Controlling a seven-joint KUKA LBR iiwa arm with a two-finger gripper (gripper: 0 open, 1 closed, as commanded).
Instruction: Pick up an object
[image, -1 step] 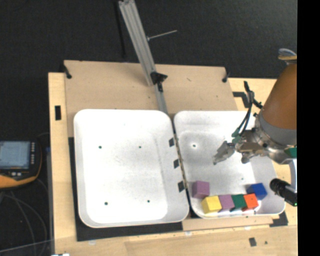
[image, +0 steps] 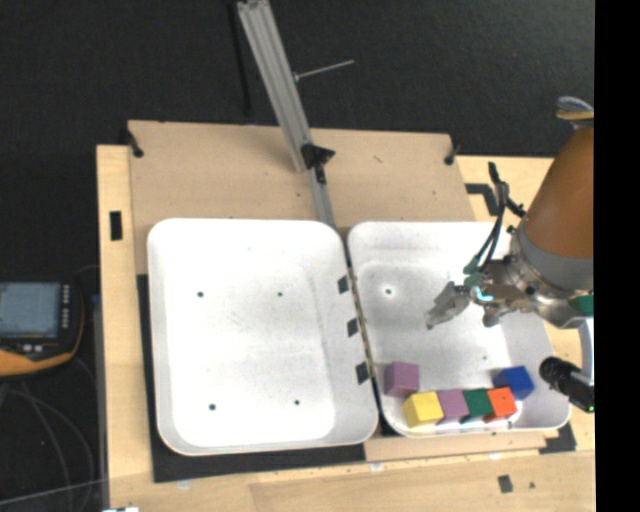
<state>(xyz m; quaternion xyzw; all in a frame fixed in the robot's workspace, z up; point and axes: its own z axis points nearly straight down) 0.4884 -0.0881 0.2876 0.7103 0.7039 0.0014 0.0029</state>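
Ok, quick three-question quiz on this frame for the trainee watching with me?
1. True or false: all the blocks lie in the right bin.
2. Which block sits apart from the row, nearest the divider? A) yellow B) purple C) blue
3. Fill in: the gripper hangs above the ____ bin.

Key: 1 true; 2 B, the purple block, while the yellow block and blue block sit by the near wall; 3 right.

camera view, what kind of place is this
Probably a robotics lab test bench: a grey and orange arm reaches over two shallow white bins, small coloured blocks lie in the right-hand one, and a handheld controller sits nearby.
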